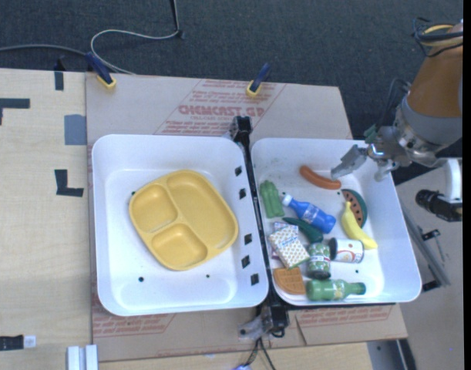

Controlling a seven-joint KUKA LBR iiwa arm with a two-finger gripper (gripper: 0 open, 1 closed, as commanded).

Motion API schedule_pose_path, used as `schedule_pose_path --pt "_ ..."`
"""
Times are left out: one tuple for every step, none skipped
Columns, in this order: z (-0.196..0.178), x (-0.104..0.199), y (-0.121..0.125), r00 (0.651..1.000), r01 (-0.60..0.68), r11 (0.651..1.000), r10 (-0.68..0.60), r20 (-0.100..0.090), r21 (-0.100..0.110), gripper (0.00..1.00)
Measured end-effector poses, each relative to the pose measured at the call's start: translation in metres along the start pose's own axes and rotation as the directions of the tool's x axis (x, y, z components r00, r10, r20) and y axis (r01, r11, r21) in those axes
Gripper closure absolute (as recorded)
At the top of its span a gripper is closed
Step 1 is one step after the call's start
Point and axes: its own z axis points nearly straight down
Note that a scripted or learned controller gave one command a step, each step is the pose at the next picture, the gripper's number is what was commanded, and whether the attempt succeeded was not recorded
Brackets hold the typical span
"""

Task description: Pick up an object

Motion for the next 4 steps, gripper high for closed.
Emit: schedule_pose_path --pt "0.144 0.015 0.032 1.000 0.002 1.000 -0.002 0.000 -0.005 0.00" --pt "0.134 0.014 0.032 1.000 0.002 1.000 -0.002 0.002 -0.006 1.00" --pt "0.010 0.044 -0.054 1.000 0.000 1.000 0.000 0.000 -0.002 1.00" --pt "0.011 0.045 -0.055 1.000 0.001 1.000 -0.001 -0.001 -0.001 0.00"
